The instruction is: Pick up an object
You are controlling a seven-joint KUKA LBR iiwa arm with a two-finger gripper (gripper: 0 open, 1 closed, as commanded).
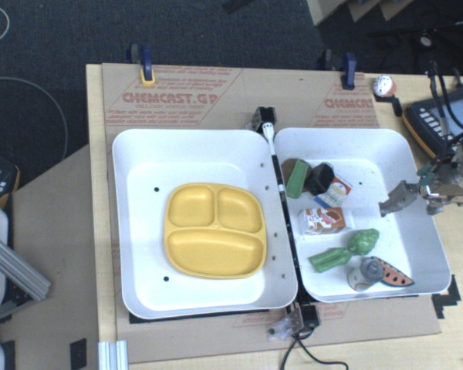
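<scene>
The right white bin [347, 134] holds several small items. A green block [297, 178] lies beside a black object [319, 179], with a red-and-white packet [324, 220] below them. Nearer the front are a green pepper [363, 241], a green cucumber-like piece [329, 259], a grey can [359, 275] and an orange slice [391, 274]. My gripper [393, 200] hangs over the right side of this bin, above bare white floor. It is right of the packet and up-right of the pepper, touching none of the items.
In the left white bin [185, 135] lies a yellow divided plate [214, 230]. Both bins rest on a cardboard-covered bench [177, 95] with blue clamps at its back edge. Cables and a dark device [436, 122] sit at the far right.
</scene>
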